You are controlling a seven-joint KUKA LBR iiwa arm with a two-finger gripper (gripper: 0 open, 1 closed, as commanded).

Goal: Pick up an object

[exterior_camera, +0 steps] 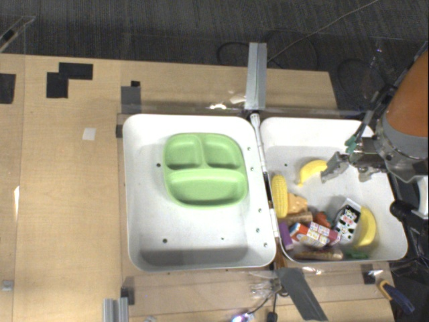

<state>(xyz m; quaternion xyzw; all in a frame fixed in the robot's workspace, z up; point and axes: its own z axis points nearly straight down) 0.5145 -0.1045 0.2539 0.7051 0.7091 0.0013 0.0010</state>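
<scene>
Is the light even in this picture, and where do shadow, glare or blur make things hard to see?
In the camera view the light is soft and mostly even; a grey shadow lies along the near inner wall of the left bin below the green divided plate; small glare spots shine on the metal post; the pincer near the yellow toy is slightly blurred.

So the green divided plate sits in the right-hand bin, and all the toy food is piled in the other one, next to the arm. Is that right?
Not quite. The camera view shows the green divided plate in the left-hand bin, not the right. The toy food, such as the corn cob and a banana, is piled in the right-hand bin, next to the arm.
</scene>
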